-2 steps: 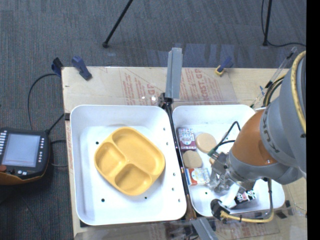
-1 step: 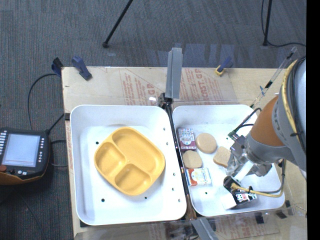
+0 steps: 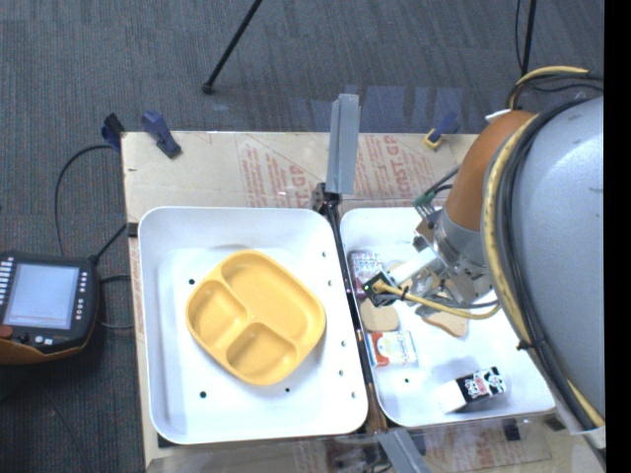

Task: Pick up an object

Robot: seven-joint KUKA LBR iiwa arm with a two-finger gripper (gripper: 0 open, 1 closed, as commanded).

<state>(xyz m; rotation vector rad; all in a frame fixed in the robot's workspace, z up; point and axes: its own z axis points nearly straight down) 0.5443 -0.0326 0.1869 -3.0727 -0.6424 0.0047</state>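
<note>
Could not tell whether the fingers (image 3: pixel 414 286) were apart or together, being lost among cables and low over the left part of the right bin (image 3: pixel 532 382). Reached in from the right on a bulky grey arm (image 3: pixel 567 244) with an orange band above the wrist. Stood on a cardboard-topped surface (image 3: pixel 227 166), two shallow white bins side by side. Held in the left bin (image 3: pixel 163 363): a yellow three-compartment tray (image 3: pixel 256 315), lying flat near the middle. Lay in the right bin: a tan flat piece (image 3: pixel 380 316) just beside the fingers, a red-and-white packet (image 3: pixel 392 347) just below it, a small printed packet (image 3: pixel 363 263) near the bin's left wall, and a black-and-white box (image 3: pixel 473 387) well apart toward the near right corner. Rested off the surface's left edge, a handheld control pendant (image 3: pixel 44 304).
</note>
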